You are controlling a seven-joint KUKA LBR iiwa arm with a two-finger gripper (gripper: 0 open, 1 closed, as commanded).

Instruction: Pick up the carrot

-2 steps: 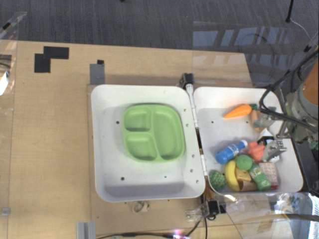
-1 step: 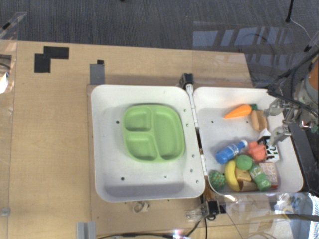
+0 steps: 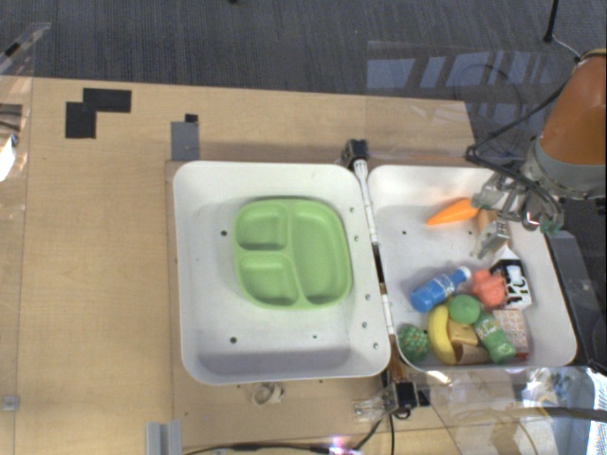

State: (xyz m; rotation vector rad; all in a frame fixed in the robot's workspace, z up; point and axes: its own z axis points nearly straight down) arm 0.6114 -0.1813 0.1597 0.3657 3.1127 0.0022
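Gripper (image 3: 495,218) hung just right of carrot (image 3: 452,213) in right bin (image 3: 408,183); jaws apparently spread, pinching nothing.

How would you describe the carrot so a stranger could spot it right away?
Look in the right bin, at its upper part, away from the toys heaped at its lower end. The carrot lies alone by the gripper: the only orange, tapered piece.

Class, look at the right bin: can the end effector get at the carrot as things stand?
Probably yes. The carrot lies apart from the toy pile, nothing on it, and the end effector sits just beside it.
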